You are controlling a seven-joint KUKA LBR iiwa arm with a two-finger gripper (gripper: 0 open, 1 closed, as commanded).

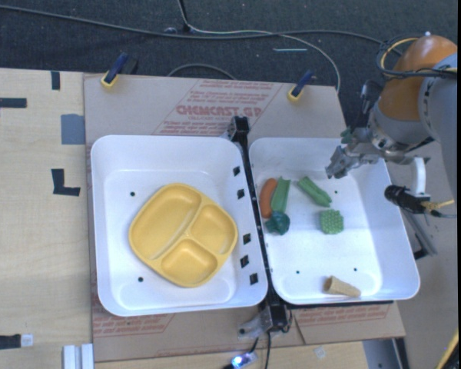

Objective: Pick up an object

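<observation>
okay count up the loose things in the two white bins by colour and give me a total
Yellow: 1, the divided plate
Green: 3, the long pod, the bumpy square piece, the upright green piece
Teal: 1, the round piece
Orange: 1, the carrot
Tan: 1, the wedge
Total: 7

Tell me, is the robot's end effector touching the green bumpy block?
Apart. The camera view shows the end effector at the right bin's upper part, with bare white floor between it and the green bumpy block.

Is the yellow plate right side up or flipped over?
Right side up: the yellow divided plastic plate shows its three hollow compartments facing upward in the left white bin.
</observation>
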